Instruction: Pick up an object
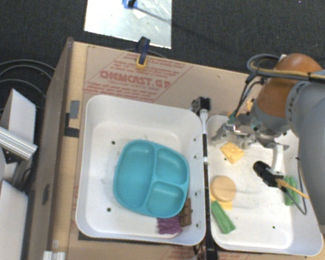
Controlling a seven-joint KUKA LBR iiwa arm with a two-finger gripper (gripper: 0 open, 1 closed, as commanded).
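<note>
One arm (311, 106) reaching from right, gripper (234, 134) above yellow block (232, 152).

Two bins side by side on the counter (61, 160). The left bin (96, 147) holds a divided plate (151, 178), small bits (173, 222) against its near-right edge. In the right bin (292, 236): a wedge (232, 152) at the back, a disc (223, 189) nearer, a stick (222, 217) nearest.

two white bins (96, 147); one teal divided plate (151, 178); two green pieces (222, 217)
</note>
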